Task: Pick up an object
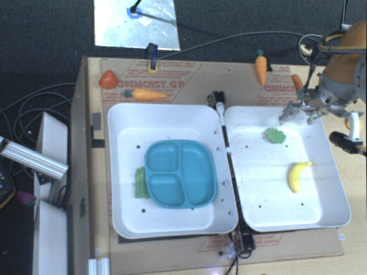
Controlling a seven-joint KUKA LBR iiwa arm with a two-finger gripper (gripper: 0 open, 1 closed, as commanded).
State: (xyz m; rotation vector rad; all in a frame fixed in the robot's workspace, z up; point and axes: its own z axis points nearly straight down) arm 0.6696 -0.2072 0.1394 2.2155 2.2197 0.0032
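Claw (299,111) hangs spread open w/ nothing in it near the banana (297,176), which looks light, smooth, prob. slippery, so grab across its middle.

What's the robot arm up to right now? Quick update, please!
Gripper open, holding nothing, over the right bin's far edge. Green knobbly toy just below it, yellow banana nearer the camera. Nothing blocking either.
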